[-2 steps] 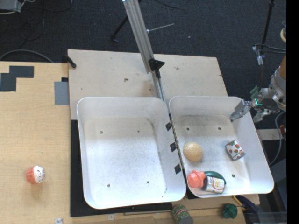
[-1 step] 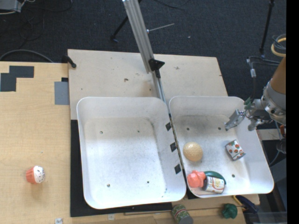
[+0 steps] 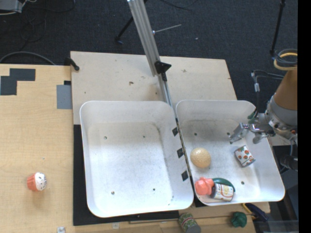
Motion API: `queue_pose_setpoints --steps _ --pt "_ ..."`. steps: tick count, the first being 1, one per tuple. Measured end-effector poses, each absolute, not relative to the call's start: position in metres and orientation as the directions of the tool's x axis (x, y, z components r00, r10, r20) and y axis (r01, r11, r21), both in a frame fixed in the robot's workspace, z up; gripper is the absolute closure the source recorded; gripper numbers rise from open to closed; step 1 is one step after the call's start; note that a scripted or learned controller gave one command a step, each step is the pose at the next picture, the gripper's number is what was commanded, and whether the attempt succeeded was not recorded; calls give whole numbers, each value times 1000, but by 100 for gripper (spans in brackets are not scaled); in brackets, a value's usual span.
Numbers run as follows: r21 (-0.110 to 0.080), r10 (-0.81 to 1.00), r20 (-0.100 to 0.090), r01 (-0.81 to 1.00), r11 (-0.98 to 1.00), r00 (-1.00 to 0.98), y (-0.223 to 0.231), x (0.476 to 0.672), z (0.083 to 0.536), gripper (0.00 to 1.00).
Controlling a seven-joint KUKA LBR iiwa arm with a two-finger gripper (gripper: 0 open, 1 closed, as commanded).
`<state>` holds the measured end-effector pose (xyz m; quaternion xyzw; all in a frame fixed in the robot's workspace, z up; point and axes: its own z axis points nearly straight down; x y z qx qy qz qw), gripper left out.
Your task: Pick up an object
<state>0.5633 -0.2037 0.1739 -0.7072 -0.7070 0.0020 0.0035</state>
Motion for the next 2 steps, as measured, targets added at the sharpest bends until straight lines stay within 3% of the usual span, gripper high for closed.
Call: queue_pose_setpoints --steps 1,2 --pt "-9 1000 3 1000 0 0 -207 565 111 0" --pt "-3 1000 1 1000 -3 3 -209 566 125 100"
